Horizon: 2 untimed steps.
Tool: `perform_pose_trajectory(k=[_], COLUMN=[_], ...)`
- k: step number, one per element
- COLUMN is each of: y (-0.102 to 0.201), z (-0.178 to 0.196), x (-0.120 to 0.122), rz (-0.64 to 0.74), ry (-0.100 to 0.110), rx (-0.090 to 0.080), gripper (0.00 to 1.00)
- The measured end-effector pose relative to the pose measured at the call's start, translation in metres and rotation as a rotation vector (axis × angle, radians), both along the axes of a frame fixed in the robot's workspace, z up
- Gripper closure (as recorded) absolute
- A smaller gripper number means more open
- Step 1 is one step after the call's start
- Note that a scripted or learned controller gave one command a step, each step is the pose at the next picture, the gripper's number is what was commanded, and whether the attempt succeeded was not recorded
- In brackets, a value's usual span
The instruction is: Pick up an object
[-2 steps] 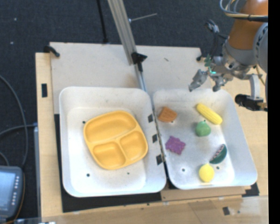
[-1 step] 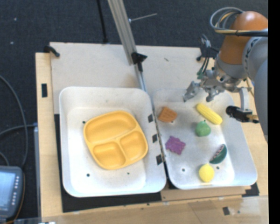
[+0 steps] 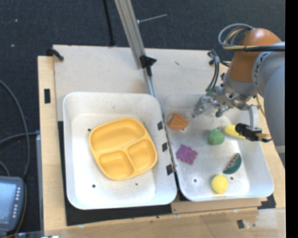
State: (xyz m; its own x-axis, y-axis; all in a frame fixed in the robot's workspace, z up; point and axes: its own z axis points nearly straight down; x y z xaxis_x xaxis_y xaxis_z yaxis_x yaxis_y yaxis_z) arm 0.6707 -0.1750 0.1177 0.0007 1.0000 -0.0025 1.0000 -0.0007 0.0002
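The jaws stand open, their two fingers spread apart, with nothing between them and nothing touching them. They hang over the rear part of the right bin (image 3: 266,185), above bare white floor. The arm (image 3: 248,66) enters from the right edge of the camera view. Its orange band sits above the wrist, and the wrist is angled down and to the left, so that the jaws point toward the bin's middle. The objects available for picking all lie in the right bin, each one separate from the others. The orange piece (image 3: 178,122) lies near the bin's left wall, just left of and below the jaws. The green ball (image 3: 216,137) lies directly in front of the jaws, near but apart. The purple piece (image 3: 186,154) lies further forward, left of centre. The watermelon slice (image 3: 232,163) lies toward the right wall. The yellow ball (image 3: 219,183) lies near the front rim, just in front of the slice. Open floor remains between the orange piece and the green ball, and along the bin's rear wall. The left bin (image 3: 72,133) holds a yellow divided tray (image 3: 122,148), set at a slant near its centre, with a bare margin on all sides. The two bins meet along a shared edge. A slanted metal rail (image 3: 130,26) comes down to the table (image 3: 99,68) at the rear end of that edge, close to the left of the jaws.
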Motion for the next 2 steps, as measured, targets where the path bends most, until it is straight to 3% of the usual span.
perform_pose_trajectory(k=[1, 2], y=[-0.001, -0.002], z=[-0.017, -0.003], x=[0.000, 0.001], rz=[0.001, 0.002], ry=[0.001, -0.004], rx=[-0.001, -0.003], gripper=[0.00, 1.00])
